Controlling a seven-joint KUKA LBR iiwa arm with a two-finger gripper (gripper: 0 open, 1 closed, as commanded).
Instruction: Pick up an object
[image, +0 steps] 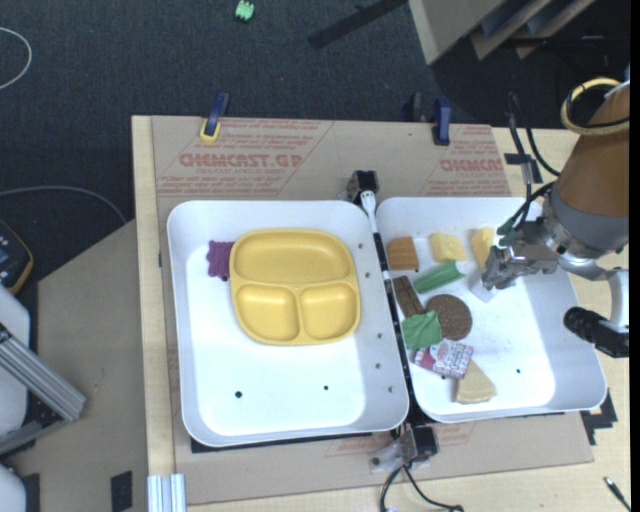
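Two white bins sit on the bench. Beside the yellow cheese (484, 243) in the right bin (560, 392), the jaws (497, 277) hang low; their gap, I cannot tell. Drop straight down, then squeeze gently.

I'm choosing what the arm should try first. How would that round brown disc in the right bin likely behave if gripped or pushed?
The round brown disc lies flat, so it probably slides rather than rolls when pushed. Its low profile likely gives fingers little edge to catch. The green piece touches its left side, so a push may shift that as well.
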